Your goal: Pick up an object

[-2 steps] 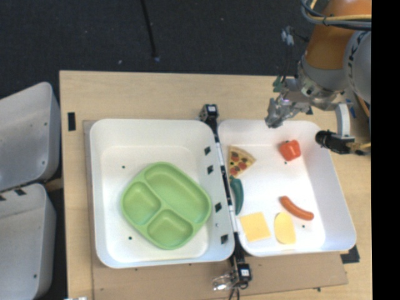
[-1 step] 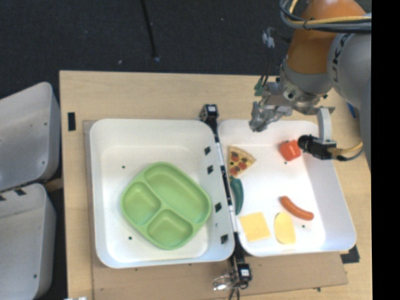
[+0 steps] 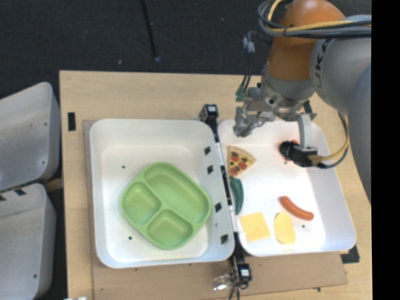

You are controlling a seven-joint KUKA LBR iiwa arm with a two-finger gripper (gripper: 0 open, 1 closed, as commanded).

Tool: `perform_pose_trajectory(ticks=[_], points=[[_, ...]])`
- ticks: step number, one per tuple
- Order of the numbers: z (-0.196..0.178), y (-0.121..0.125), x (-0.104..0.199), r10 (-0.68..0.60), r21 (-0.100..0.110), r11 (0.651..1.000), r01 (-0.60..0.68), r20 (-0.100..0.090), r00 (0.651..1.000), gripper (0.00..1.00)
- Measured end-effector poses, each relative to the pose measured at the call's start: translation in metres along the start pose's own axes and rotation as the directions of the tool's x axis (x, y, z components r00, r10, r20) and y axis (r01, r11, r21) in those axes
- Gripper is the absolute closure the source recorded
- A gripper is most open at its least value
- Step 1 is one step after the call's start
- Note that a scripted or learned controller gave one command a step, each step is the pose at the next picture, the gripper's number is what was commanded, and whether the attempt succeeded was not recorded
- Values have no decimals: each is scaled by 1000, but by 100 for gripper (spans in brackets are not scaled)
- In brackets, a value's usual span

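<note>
In the camera view, the end effector (image 3: 244, 129) hangs low over the far corner of the right bin (image 3: 325, 230); I cannot tell if it is open or closed, and nothing is seen gripped. The pizza slice (image 3: 240, 161) lies just below it, toward the camera. The sausage (image 3: 296, 208), the yellow square (image 3: 255, 226) and the yellow oval piece (image 3: 285, 228) lie farther toward the camera. I judge this the approach step. The next move calls for lowering exactly over one object, probably the pizza slice.

Green tray (image 3: 165, 205) (three-compartment); yellow cheese square (image 3: 255, 226); red sausage (image 3: 296, 208); white bins (image 3: 100, 167).
</note>
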State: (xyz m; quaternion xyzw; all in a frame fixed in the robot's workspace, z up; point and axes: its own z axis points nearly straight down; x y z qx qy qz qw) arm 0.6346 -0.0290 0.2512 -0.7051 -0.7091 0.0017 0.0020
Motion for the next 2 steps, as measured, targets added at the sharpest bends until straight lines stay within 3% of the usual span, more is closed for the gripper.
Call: perform_pose_trajectory(ticks=[1, 2], points=[[5, 4, 53, -1, -1, 1000, 1, 0, 1000, 100], [16, -15, 98, 0, 2, 1000, 0, 1, 1000, 100]])
